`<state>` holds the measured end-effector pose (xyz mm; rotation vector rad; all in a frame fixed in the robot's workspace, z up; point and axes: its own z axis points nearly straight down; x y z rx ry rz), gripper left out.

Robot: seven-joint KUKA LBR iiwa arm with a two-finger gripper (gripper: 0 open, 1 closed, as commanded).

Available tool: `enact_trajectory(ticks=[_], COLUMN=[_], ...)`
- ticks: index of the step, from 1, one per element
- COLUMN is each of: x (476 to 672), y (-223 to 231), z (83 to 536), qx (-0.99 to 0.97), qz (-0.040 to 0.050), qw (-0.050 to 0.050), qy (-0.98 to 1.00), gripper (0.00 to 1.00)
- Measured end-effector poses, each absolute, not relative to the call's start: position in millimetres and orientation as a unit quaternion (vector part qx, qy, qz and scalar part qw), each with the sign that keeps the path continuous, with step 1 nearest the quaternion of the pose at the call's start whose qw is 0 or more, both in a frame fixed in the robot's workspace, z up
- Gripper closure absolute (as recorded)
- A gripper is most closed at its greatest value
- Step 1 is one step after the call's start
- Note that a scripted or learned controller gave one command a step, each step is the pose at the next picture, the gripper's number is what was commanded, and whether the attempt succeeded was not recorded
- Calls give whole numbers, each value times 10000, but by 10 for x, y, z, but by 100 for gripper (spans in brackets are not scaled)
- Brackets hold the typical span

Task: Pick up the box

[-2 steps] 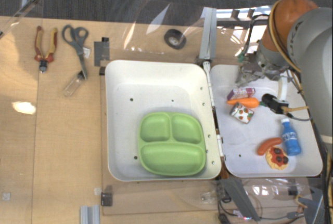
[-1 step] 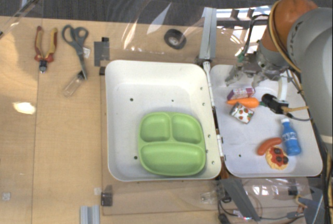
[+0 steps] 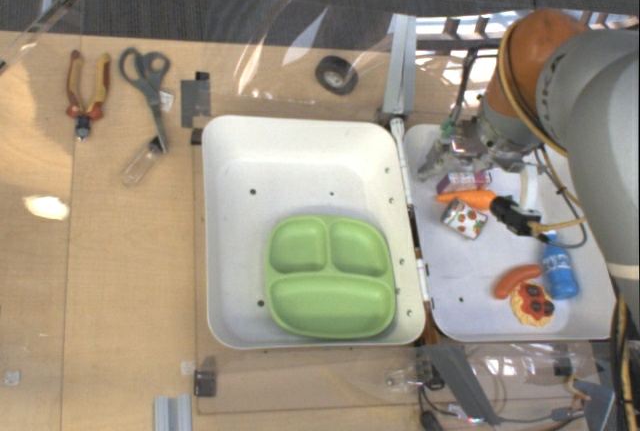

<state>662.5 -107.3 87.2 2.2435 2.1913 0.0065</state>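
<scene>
We see the box, small with a red and white pattern, lying in the right bin, in the left half of it and a little tilted. Just above it in the view lies an orange carrot toy, so close that the two seem to touch, and above the carrot there is a pink piece which we cannot identify. The gripper is over the far left corner of the same bin, near the box but apart from it, with the carrot and the pink piece between them. We cannot tell if the gripper is spread or closed, and we see nothing held in it. Nearer to the front of this bin lie a red sausage toy, a pizza slice toy and a blue bottle. The left bin holds a green divided plate. On the bench at the left lie pliers and scissors.
</scene>
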Motion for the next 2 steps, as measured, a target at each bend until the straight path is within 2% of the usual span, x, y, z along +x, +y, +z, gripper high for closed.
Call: enact_trajectory(ticks=[1,2], x=[6653,6652], y=[-1067,-1067], z=[1013,1012], qx=[7141,7141], qz=[42,42], qw=[65,64], qy=[7000,7000], gripper=[100,0])
